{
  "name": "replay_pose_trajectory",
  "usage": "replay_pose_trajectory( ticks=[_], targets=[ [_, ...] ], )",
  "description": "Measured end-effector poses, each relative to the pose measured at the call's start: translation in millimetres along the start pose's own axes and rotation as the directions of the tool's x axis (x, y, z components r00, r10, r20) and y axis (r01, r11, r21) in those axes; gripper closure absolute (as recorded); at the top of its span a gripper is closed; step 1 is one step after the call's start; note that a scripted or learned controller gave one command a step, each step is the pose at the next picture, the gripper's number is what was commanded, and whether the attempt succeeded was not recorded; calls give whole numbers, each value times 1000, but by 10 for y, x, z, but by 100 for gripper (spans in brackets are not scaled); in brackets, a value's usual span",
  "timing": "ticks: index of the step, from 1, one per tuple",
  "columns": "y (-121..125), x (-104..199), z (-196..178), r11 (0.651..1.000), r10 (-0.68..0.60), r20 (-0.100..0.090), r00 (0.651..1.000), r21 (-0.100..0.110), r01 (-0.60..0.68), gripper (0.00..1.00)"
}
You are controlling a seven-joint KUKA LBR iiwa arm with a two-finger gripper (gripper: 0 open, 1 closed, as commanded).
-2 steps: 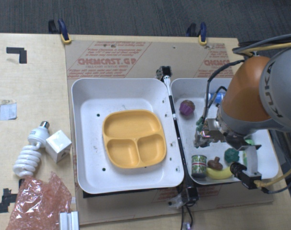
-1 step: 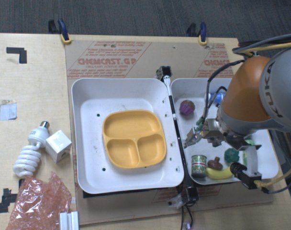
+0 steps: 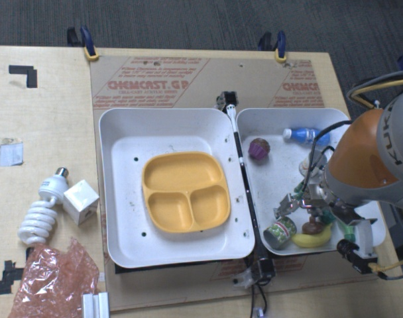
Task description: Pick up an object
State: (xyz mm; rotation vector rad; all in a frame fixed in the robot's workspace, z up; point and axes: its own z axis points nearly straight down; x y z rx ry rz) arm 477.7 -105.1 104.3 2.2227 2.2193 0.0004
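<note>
the arm comes in from the right and hangs low over the right bin (image 3: 254,121); its claw (image 3: 299,204) is down among a small heap of things at the near side of that bin; whether the claw is released or clenched i cannot tell, because the metal parts are small and mixed with the things under them, and nothing is clearly seen inside it.

the nearest things to the claw are a small can (image 3: 280,231), lying just toward the near left of it, and a banana (image 3: 313,238), lying just below it with its long axis running left to right along the near wall of the bin; a dark round thing (image 3: 313,227) sits on the banana; these three are touching or almost touching.

farther away, at the far side of the same bin, there is a purple ball (image 3: 258,149) and a blue and white bottle (image 3: 303,135); the left bin (image 3: 115,197) holds a yellow tray (image 3: 186,191).

in my judgement the pick is still to be made, and the can or the banana is the likely choice; the crowding could make the claw slip.
</note>
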Motion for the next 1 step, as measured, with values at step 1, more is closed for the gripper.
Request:
replay_pose_trajectory(
  ticks=[1],
  targets=[
    [12, -6, -99, 1000, 1, 1, 1000, -3, -1, 100]
  ],
)
